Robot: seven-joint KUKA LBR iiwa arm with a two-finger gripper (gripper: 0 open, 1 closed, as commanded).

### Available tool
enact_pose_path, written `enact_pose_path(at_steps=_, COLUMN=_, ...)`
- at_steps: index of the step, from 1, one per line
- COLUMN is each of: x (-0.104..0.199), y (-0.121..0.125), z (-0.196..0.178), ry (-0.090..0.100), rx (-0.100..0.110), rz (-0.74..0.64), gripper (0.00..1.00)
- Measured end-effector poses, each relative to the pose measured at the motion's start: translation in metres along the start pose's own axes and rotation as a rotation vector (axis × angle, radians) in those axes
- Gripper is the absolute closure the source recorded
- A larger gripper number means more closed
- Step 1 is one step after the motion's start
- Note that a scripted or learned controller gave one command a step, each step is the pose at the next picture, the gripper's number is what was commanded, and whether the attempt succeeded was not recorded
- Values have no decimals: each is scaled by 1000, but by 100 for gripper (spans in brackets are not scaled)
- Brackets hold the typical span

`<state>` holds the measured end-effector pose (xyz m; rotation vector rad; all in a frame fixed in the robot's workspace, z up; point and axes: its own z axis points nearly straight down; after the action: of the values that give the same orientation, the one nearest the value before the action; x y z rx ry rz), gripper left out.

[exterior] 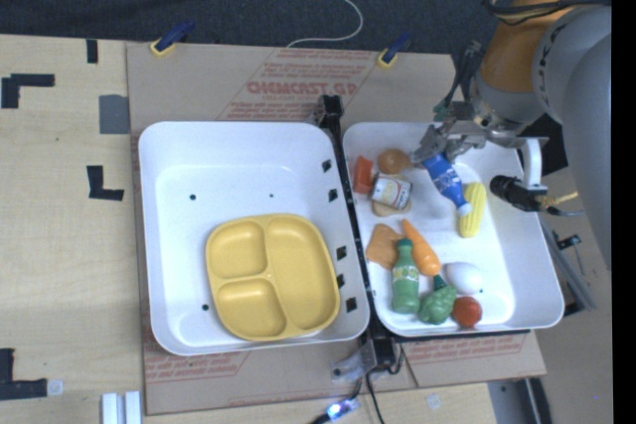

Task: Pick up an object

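Note:
My gripper [440, 152] reaches into the back of the right bin [527, 263] from the right. It is shut on the upper end of a blue bottle [447, 180], which slants down and to the right, its white cap close to a yellow corn cob [474, 210]. Left of the bottle lie a brown potato [394, 160], a small can [393, 194] and a red piece [364, 176]. Further forward are a carrot [421, 248], an orange wedge [382, 246], a green bottle [404, 278], a broccoli [437, 303], a white egg [462, 275] and a tomato [467, 311].
The left bin [179, 174] holds a yellow divided plate [270, 275] at its front. The grey arm with its orange band [522, 45] hangs over the right bin's back right corner. A black clamp [330, 108] sits where the two bins meet.

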<state>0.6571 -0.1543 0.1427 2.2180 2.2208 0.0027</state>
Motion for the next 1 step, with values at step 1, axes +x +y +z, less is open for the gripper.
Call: enact_pose_path(at_steps=1, x=2, y=5, z=-43, ry=1, rx=1, rz=0, gripper=100)
